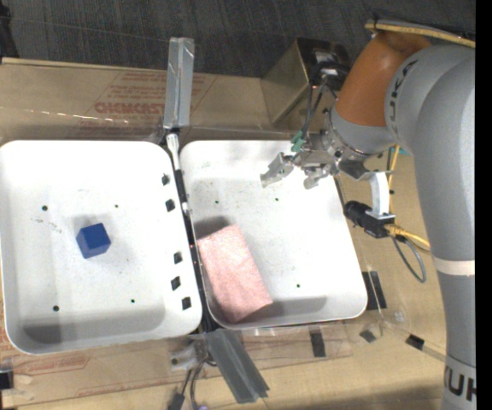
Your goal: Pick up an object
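Faint red print runs across the cardboard behind the left bin; one large word seems to begin "CHEMC", but the rest is too washed out to read, as are the smaller lines above it. The arm carries dark letters at its lower right edge, cut off by the frame, reading roughly "KU".

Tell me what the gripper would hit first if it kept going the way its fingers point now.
Probably the bare white floor of the right bin. The gripper hangs over that bin's upper part, fingers aimed down and leftward. The pink cloth lies nearer the front, seemingly off that line, though depth is uncertain.
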Controlling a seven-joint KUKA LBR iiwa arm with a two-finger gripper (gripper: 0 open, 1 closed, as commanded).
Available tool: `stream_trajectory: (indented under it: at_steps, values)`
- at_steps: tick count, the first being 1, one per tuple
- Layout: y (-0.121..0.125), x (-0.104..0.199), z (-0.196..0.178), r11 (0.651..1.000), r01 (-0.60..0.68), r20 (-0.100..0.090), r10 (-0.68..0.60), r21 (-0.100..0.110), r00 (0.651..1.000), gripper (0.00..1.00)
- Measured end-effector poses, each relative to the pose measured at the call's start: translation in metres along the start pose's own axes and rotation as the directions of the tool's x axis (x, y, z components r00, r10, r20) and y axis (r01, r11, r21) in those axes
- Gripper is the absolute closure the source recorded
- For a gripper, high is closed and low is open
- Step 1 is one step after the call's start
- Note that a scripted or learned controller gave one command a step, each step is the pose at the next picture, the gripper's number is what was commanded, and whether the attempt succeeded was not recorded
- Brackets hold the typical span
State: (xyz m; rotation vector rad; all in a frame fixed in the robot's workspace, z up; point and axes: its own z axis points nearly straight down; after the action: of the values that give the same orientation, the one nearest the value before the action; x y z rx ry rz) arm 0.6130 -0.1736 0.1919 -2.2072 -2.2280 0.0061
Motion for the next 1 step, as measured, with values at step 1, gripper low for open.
stream_trajectory:
  at_steps: [1]
  values:
    - [-0.0739,0.0368,0.0722,0.998,0.064,0.000,-0.064,0.000,0.998,0.00]
